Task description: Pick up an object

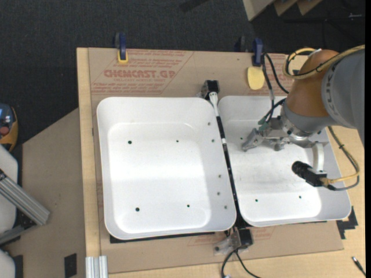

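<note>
My gripper [262, 145] hangs over the back left part of the right bin [278, 213], close above its white floor. One grey finger [249, 142] points left toward the divider between the bins and the other [279, 145] sits to its right. The gripper is open, with only bare bin floor showing in the gap. I see no loose object inside either bin. The arm's orange band [307, 91] and grey body cover the bin's back right corner.
The left bin [116, 172] lies beside the right one, and a black cable runs along the seam [223, 149]. A black connector [307, 174] on a yellow cable hangs over the right bin. A pale yellow piece [255, 77] lies on the bench behind the bins.
</note>
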